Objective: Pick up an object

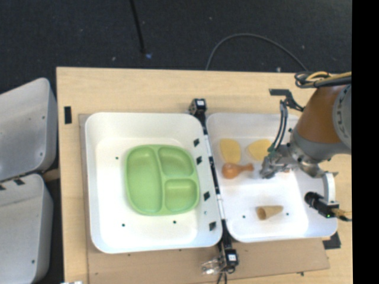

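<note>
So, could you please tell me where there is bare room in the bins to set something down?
Left bin: a bare strip all around the green plate. Right bin: open floor left of the cone, below the drumstick. It is crowded up top, where the yellow pieces sit beside the gripper.

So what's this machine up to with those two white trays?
A robot arm is reaching into the right bin from the right, trying to pick something up. Its gripper is low among some toy food: two yellow pieces, an orange drumstick-like piece and a brown cone. I can't tell that it holds anything yet. The left bin holds a green divided plate.
</note>
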Robot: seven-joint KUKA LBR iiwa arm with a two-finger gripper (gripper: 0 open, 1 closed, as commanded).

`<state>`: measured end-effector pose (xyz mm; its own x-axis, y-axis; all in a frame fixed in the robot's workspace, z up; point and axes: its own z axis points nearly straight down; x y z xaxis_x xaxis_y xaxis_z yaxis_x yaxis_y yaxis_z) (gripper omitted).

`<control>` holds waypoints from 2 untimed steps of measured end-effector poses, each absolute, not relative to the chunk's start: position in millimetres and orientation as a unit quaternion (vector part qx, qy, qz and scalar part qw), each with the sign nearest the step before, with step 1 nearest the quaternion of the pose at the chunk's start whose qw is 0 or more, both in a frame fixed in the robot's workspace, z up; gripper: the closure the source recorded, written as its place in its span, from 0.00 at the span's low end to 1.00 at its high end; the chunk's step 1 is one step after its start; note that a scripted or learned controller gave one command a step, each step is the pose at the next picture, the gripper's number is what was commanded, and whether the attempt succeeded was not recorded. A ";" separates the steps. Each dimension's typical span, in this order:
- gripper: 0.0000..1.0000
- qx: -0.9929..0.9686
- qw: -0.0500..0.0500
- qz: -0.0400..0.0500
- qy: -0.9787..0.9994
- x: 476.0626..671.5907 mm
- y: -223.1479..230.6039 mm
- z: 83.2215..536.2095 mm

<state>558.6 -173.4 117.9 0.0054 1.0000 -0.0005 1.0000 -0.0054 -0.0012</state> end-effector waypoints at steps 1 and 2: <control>1.00 -0.707 -0.001 0.000 -0.707 561.0 -174.5 159.4; 1.00 -0.706 -0.001 0.000 -0.708 563.0 -178.9 201.2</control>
